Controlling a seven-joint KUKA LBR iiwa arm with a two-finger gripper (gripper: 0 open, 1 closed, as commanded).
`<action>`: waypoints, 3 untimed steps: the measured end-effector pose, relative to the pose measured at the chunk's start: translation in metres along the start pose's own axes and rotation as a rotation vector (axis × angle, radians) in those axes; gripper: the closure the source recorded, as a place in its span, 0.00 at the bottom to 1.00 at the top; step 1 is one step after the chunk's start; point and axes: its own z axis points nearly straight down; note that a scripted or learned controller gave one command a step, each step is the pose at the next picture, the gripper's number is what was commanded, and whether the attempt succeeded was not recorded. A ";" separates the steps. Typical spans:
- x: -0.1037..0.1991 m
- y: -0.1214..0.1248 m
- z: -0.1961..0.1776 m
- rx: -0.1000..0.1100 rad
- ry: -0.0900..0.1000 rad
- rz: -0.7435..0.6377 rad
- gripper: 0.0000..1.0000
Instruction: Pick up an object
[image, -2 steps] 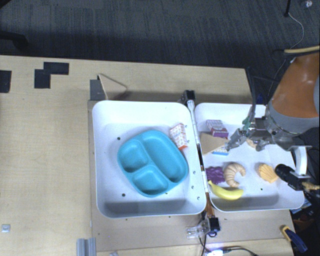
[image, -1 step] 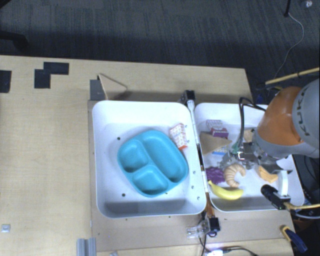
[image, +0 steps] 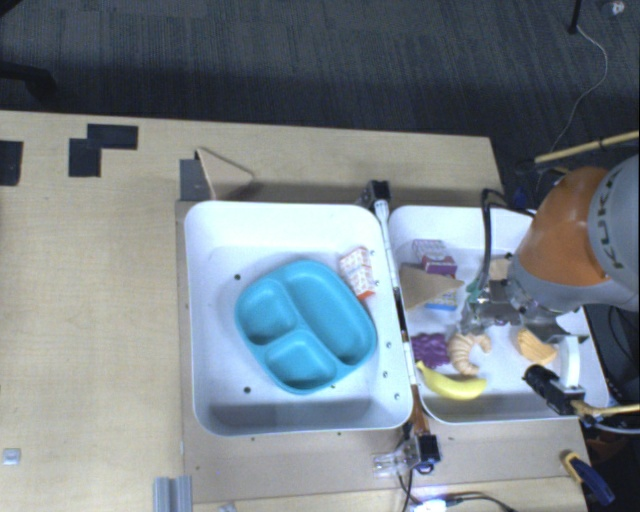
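Camera view: the gripper (image: 478, 318) hangs low in the right bin (image: 500, 412), just above a croissant (image: 466, 349) — its grip state cannot be told. A banana (image: 452, 384) lies near; a blue tray (image: 303, 325) sits in the left bin (image: 205, 330).

Pale wood bench (image: 90, 330), two white bins (image: 200, 330) side by side

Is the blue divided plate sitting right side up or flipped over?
Right side up: the blue plate in the left bin shows its three hollow compartments facing the camera.
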 end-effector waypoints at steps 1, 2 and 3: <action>0.000 0.000 0.000 0.000 0.000 0.000 0.00; 0.012 0.001 0.034 -0.016 -0.007 0.003 0.00; 0.012 0.003 0.024 -0.020 -0.008 0.002 1.00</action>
